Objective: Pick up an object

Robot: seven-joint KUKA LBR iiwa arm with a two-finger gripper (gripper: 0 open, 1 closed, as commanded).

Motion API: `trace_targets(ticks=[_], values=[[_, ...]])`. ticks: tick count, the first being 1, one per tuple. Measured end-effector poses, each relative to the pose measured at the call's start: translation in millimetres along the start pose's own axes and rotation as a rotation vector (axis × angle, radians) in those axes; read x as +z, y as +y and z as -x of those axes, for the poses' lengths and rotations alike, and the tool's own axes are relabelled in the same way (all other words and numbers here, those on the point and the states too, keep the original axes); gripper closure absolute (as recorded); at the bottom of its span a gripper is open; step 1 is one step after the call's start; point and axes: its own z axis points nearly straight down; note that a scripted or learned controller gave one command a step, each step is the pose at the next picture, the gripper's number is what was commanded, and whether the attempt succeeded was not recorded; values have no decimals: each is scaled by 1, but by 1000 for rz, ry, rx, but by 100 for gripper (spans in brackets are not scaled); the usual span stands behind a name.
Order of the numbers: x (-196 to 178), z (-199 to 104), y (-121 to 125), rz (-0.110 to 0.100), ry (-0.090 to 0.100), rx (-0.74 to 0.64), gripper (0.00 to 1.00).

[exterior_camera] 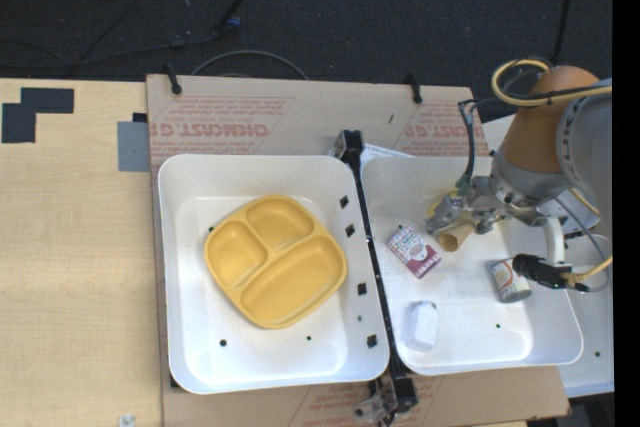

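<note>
The camera view looks down on two white bins placed side by side. The arm (545,130) comes in from the right, over the right bin (480,350). Its gripper (452,215) hangs low in the upper middle part of this bin. The picture does not make clear how the gripper stands or whether it grasps anything.

Directly at the gripper, touching it or partly under it, lies a small tan, roll-shaped object (452,236); I cannot tell if it is between the tips. Just to the left of the gripper and a little lower is a small packet with a red and white print (413,250), lying flat on the bin floor. Lower and to the right of the gripper lies a small silver can (509,280) on its side, beside a black part of the arm's cable. Well below the gripper, near the front wall of the bin, rests a white block (422,324).

Far to the left of the gripper, in the left bin (190,335), lies a yellow tray with three compartments (276,261), apart from the walls.
</note>
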Motion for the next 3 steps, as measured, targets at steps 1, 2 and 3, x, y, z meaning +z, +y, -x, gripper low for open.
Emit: trace_targets(ticks=[1, 2, 3], values=[[-12, 1, 0, 1, -1, 0, 100], [-67, -9, 5, 8, -2, -1, 100], [-112, -15, 5, 7, -2, -1, 100]])
